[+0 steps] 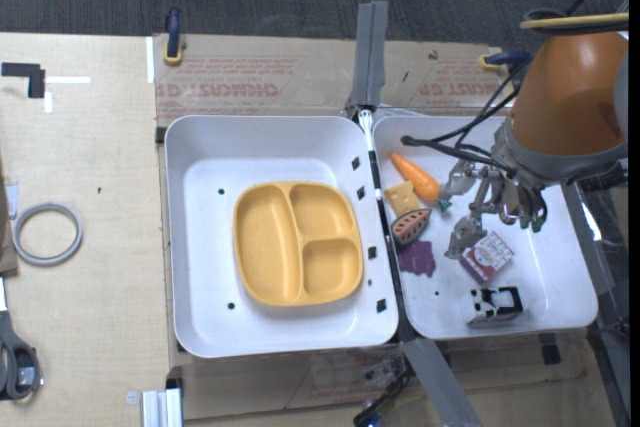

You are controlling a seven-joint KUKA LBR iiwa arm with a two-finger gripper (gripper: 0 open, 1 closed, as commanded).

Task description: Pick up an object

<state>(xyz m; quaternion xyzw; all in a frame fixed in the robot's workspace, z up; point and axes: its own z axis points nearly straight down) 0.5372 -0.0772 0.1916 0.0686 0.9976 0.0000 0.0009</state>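
Observation:
My gripper (463,213) hangs over the right bin (560,310), below the orange-banded wrist, and looks open with nothing between its fingers. Just right of its lower finger lies a red and white packet (489,255). To the gripper's left are an orange carrot (415,175), a yellow wedge (402,198), a brown and red oval piece (410,227) and a purple scrap (417,258). A black and white object (495,305) rests near the bin's front edge.
The left bin (190,215) holds a yellow divided plate (298,242). On the wooden bench at far left lie a grey tape ring (45,233) and scissors (18,365). Cables trail from the wrist over the right bin's back.

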